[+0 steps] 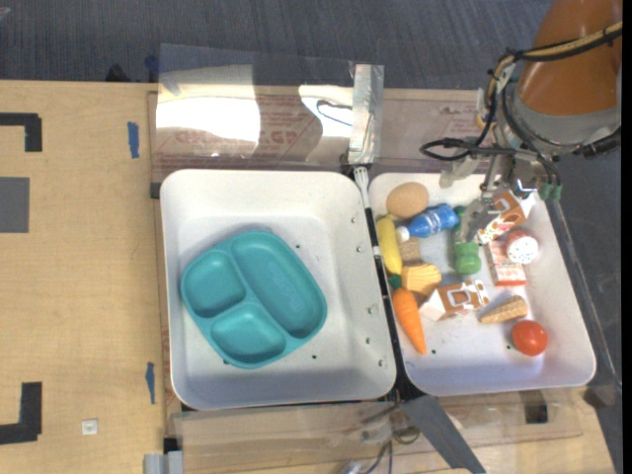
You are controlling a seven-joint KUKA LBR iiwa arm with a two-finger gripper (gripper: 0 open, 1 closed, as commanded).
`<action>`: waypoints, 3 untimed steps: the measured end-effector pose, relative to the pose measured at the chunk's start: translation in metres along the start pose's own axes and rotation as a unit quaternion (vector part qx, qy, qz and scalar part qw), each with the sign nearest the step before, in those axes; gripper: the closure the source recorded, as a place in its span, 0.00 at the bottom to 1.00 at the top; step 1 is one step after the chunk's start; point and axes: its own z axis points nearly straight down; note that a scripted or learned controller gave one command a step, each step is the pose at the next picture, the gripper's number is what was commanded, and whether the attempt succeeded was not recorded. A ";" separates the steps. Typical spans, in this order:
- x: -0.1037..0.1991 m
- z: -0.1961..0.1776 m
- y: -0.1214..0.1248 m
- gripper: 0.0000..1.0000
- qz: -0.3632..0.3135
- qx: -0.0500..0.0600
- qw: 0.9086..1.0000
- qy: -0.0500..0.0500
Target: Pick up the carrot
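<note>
End effector [491, 205] hangs over the upper right part of the right bin [573, 358], below the grey wrist and orange band of the arm [573, 57]. Its opening cannot be told from this view; nothing is seen held in it. Just beside it: a small red-and-white carton [506, 215] and a blue bottle [433, 222].

Carrot [408, 317] lies at the left side of the right bin, near the dividing wall, pointed end toward the front edge. It is well apart from the end effector. Just above it sit a piece of corn [421, 278] and a yellow banana [389, 245]. A tan egg-like item [407, 199] rests near the bin's upper left corner.

Further right: a green item [467, 259], a round white item with red marks [522, 249], a bread wedge [503, 310], a red tomato [529, 337].

Left bin [188, 205] carries a teal tray [253, 296] with 3 compartments, set at a slant.

Both bins sit on the worktop [69, 294].
</note>
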 end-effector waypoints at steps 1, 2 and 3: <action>0.061 0.052 0.061 0.00 0.126 0.000 0.992 0.004; 0.133 0.051 0.090 0.00 0.095 0.000 0.995 0.001; 0.150 0.051 0.050 0.00 0.043 0.000 0.999 0.002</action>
